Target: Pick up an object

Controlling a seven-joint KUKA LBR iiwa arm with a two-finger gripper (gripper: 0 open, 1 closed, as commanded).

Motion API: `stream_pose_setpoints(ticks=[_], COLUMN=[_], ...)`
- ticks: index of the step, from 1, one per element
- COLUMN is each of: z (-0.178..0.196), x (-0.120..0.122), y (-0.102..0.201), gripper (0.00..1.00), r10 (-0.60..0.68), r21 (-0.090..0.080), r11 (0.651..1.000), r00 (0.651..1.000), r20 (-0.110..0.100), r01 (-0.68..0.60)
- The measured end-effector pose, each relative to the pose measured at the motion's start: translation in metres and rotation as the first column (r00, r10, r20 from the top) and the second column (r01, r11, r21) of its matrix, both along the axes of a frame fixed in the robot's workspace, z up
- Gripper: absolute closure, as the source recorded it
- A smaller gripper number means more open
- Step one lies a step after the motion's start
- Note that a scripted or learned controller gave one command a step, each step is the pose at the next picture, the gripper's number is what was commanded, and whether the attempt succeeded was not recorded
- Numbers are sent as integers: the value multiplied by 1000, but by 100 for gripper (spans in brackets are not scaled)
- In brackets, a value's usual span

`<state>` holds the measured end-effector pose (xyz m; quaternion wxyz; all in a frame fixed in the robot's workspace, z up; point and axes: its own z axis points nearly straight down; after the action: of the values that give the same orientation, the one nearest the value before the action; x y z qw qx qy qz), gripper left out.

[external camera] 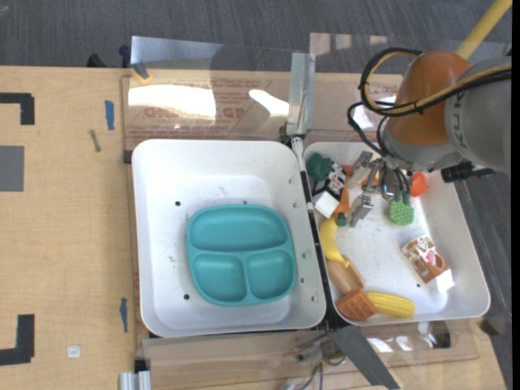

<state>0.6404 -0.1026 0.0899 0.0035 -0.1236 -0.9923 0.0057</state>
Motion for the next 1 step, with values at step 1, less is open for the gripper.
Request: stream_pose_setpoints(ticks=[1], z=[-1], x=[-3], y=[5], gripper=[0], r10=[-160], r21=[6], r11=[987], r00=[987], r20=[11], r01=[160])
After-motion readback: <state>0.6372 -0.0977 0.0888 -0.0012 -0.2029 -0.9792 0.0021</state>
